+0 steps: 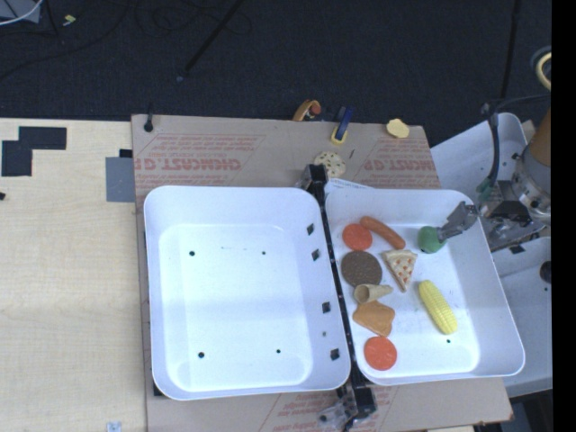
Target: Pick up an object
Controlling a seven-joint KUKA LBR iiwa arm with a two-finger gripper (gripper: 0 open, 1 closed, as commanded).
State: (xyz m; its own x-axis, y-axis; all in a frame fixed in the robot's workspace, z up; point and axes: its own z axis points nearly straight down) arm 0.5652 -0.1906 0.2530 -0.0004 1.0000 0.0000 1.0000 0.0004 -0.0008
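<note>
A: Green ball-ish thing (429, 239) sitting in the right bin (490, 331), upper right part, touching the tip of the gripper (457, 219). Looks smooth, plastic, round

B: Held or not?

A: Can't tell. Grey fingers dark and small against the green, pointing down-left at it, no clear gap or pinch visible

B: Rest of that bin?

A: Toy food, all plastic-looking. Orange sausage (383, 232) next to a red tomato slice (357, 237), brown round patty (361, 267) below those, pizza wedge (400, 266) just right of it. Bumpy yellow corn cob (437, 306) lying at a slant, then a tan cone (372, 292), an orange-brown chunk (374, 317), another red disc (381, 354) near the front wall

B: And the other side?

A: Left bin (171, 241), glossy white, rounded corners, a few small dark dots on the floor. Black clips along the seam between the two

B: Underneath?

A: Brown cardboard sheet (225, 151) with mirrored red print, on a pale wood bench (63, 286). Cookie (329, 163), yellow blob (398, 129) and a blue-yellow clip (340, 126) loose on the cardboard. Dark floor with cables beyond. Arm cut off at the right, mostly a blur of grey parts and wires
</note>
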